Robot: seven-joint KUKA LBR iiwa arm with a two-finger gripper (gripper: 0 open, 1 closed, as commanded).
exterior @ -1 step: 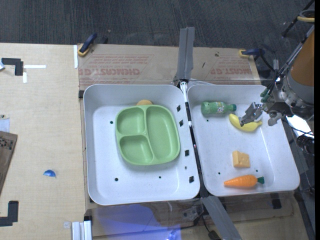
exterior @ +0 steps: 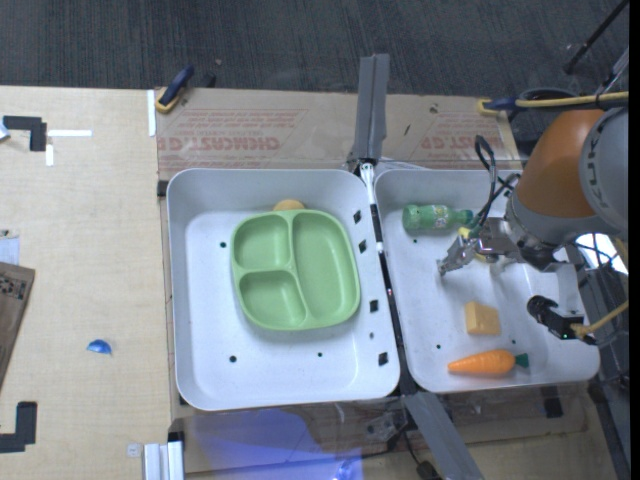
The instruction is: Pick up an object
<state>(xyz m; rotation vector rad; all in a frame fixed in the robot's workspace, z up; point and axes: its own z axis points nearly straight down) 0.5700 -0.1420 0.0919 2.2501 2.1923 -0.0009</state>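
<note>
In the right bin (exterior: pixel 430 353) lie a green bottle (exterior: pixel 434 217) on its side at the back, a yellow block (exterior: pixel 482 319) toward the front, and an orange carrot (exterior: pixel 486 364) near the front wall. My gripper (exterior: pixel 454 259) hangs low over the bin's middle, between the bottle and the yellow block, pointing left. Its fingers stand slightly apart with nothing between them. The grey arm with its orange band (exterior: pixel 560 173) reaches in from the right.
The left bin (exterior: pixel 200 368) holds a green three-compartment plate (exterior: pixel 297 268), with a small yellow thing (exterior: pixel 289 205) peeking out behind it. A grey divider post (exterior: pixel 372 108) stands between the bins at the back. Cables run along the right bin's right side.
</note>
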